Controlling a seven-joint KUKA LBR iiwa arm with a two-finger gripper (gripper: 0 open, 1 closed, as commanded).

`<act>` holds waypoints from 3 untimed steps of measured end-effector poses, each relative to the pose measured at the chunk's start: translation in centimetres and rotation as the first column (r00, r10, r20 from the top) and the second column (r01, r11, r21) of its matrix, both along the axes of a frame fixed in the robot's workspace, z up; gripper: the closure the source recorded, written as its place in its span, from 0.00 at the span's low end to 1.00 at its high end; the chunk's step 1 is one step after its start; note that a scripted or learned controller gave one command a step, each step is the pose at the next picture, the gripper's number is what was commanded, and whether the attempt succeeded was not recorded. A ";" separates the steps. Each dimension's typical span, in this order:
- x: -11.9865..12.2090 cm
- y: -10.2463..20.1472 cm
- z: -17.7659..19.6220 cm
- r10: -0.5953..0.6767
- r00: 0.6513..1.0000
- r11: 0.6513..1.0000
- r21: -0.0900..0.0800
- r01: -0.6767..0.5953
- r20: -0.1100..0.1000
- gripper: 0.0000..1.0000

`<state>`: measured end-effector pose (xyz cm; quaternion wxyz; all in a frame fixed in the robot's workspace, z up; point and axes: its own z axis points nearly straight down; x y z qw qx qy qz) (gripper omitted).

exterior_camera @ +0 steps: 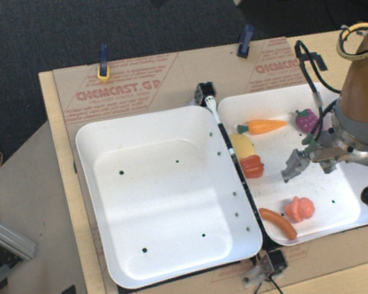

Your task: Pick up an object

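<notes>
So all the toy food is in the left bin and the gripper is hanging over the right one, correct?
Not quite. In the camera view the toy food, the carrot, purple piece, sausage and the rest, lies in the right bin, not the left bin. The gripper does hang over the right one.

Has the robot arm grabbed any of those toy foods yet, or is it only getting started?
Nothing looks picked up yet. The carrot, purple piece, yellow and red piece, pink piece and sausage all lie in the right bin. The gripper hangs over the bin's middle with nothing visible between its fingers. Closing on an object and lifting remain.
</notes>
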<state>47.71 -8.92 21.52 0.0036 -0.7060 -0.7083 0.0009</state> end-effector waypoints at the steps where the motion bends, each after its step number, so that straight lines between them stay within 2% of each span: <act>1: -0.1 -3.2 -9.2 -0.008 1.000 1.000 -0.002 0.008 -0.004 0.00; 2: 0.2 -0.3 -13.2 -0.003 1.000 1.000 -0.002 0.003 0.004 0.00; 3: 12.9 2.2 -2.3 0.004 1.000 1.000 -0.005 -0.004 0.026 0.00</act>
